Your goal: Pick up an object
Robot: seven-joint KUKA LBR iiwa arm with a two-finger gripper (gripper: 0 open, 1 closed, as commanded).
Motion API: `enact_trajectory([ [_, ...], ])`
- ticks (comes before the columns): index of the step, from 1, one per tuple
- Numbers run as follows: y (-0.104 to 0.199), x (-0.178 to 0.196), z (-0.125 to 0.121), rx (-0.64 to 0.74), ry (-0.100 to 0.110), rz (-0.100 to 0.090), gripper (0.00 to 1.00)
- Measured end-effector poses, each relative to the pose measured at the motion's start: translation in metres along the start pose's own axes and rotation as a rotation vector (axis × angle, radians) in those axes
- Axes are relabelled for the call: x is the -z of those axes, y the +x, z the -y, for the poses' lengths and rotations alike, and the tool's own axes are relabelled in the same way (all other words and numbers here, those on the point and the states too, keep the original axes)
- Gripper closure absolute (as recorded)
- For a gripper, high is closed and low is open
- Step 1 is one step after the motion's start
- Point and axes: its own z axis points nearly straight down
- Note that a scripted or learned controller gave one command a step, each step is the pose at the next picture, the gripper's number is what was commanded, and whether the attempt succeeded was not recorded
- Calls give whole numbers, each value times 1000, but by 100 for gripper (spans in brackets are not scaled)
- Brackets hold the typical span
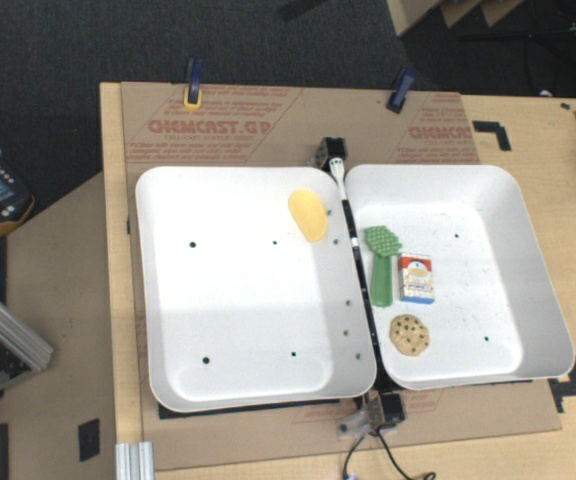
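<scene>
A yellow oval soft piece (308,215) lies in the left shallow white bin (168,368), near its upper right corner. In the right white bin (528,268), a green long-handled brush (380,264), a small red-and-white carton (416,278) and a round chocolate-chip cookie (409,335) crowd close together along the left wall. The hand's state cannot be told.

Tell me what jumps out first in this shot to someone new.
Two white bins side by side on a brown board. The left bin holds one yellow oval piece near its upper right corner. The right bin has a cluster along its left side: a green brush, a small red and white box beside it, and a cookie below both.
</scene>
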Motion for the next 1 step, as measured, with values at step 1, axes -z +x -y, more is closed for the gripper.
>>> enact_trajectory([
  [1,0,11,-1,0,-4,4,100],
])
